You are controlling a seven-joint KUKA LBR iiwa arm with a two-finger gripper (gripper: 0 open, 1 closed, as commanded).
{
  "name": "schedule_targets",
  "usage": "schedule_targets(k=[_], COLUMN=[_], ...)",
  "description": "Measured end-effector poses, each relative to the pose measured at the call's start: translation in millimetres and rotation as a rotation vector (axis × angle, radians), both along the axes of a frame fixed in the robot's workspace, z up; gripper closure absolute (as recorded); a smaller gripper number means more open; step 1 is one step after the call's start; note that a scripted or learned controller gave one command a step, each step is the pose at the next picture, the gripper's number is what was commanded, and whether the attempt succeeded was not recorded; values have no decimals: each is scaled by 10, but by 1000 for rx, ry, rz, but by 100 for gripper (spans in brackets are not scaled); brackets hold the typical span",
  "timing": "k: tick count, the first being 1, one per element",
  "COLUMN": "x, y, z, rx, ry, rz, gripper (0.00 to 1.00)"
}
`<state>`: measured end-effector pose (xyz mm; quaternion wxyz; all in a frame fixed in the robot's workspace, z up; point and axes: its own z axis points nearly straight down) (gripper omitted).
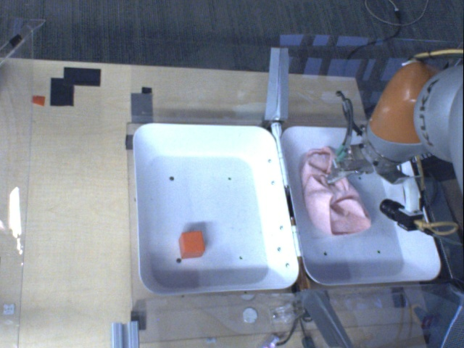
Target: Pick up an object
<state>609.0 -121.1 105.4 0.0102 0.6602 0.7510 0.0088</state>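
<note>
A crumpled pink cloth [335, 198] lies in the right bin [377, 267], towards its left and back. My gripper [339, 167] is down at the cloth's upper right part, its tips right against the folds. An orange cube [192, 244] rests in the left bin [159, 158], near its front left corner.
A metal divider post [276, 85] stands between the two bins at the back. Black blocks [72, 84] and a small orange piece [38, 101] lie on the wooden bench at the far left. The arm's grey and orange body [420, 114] hangs over the right bin's back right.
</note>
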Motion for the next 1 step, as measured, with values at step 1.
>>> schedule_targets(k=[1], x=[501], y=[442], z=[936], rx=[-3], ry=[17], rz=[154], gripper=[100])
